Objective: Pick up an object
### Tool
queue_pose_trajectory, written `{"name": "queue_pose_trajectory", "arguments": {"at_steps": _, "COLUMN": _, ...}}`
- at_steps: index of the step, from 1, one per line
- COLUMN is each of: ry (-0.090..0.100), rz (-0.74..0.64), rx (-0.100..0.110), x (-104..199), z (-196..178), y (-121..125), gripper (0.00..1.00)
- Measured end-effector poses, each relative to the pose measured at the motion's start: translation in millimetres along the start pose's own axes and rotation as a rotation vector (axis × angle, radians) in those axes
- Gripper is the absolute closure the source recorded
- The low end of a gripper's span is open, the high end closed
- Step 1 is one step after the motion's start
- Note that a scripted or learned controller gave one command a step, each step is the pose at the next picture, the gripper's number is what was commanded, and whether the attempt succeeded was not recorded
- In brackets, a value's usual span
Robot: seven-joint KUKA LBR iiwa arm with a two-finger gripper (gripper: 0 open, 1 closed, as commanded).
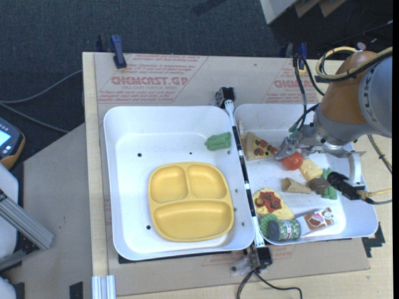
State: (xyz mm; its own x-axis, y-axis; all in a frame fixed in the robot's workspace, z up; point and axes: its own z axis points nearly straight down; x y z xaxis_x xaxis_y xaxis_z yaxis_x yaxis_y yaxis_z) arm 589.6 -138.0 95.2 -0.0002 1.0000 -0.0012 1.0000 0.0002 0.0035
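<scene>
My gripper (291,147) is low in the right bin (360,224), near its back left part. Its tip sits just above and touching or nearly touching a red tomato-like toy (292,162). A pizza slice (258,146) lies just left of the gripper. Right of the tomato lies a yellow wedge (311,169), and a cone (295,185) below it. Nothing is visibly lifted; the arm hides the finger gap.
The right bin also holds a brown piece (319,185), a round yellow-and-red toy (270,201), a green can (283,229) and a red-white packet (319,219). The left bin (124,142) holds a yellow divided plate (190,201) and a green block (218,142).
</scene>
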Motion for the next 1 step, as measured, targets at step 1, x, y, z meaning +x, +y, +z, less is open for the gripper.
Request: {"name": "queue_pose_trajectory", "arguments": {"at_steps": 1, "ry": 0.002, "rz": -0.009, "rx": -0.009, "x": 73.7, "z": -96.0, "y": 35.9, "gripper": 1.0}}
